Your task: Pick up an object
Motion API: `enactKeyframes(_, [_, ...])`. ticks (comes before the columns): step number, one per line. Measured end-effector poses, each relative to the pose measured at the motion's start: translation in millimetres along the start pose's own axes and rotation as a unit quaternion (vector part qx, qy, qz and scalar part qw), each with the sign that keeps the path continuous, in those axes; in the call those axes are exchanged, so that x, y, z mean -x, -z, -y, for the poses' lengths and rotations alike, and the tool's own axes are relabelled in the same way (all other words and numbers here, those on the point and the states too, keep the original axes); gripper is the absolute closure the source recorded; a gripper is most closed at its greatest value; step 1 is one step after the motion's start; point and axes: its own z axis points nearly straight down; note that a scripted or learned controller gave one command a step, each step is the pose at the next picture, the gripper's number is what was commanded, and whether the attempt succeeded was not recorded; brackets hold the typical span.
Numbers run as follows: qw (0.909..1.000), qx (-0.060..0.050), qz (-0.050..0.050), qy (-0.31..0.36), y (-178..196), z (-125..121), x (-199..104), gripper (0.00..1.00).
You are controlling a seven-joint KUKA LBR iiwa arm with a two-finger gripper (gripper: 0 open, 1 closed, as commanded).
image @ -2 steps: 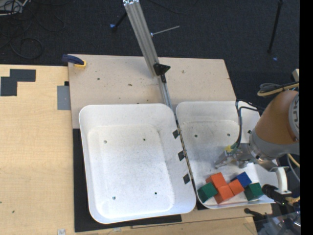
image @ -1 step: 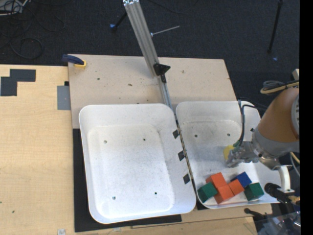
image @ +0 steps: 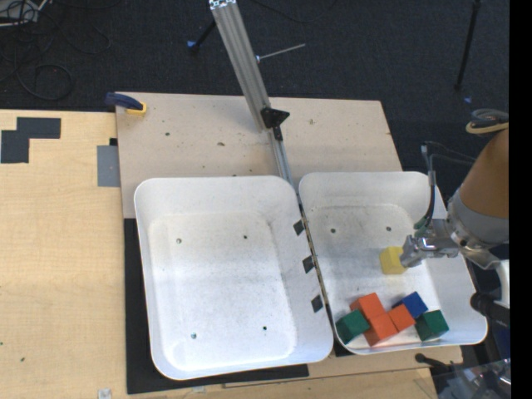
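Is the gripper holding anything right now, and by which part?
Cannot be told. The gripper sits right beside the yellow block in the right bin, but no hold is visible.

yellow block beside gripper, right bin

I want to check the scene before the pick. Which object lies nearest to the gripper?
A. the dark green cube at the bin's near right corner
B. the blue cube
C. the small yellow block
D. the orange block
C: the small yellow block lies right beside the gripper in the right white bin, while the other blocks cluster lower, toward that bin's near edge.
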Motion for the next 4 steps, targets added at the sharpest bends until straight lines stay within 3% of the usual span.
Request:
enactKeyframes(1, [1.0000, 0.000, 0.000, 0.000, 52.8, -1.2, 1.2, 1.00])
enactKeyframes(3, [1.0000, -0.002, -0.002, 0.002, 73.0, -13.0, -103.0, 1.00])
enactKeyframes(4, [1.0000, -0.004, -0.002, 0.001, 63.2, -14.0, -151.9, 1.00])
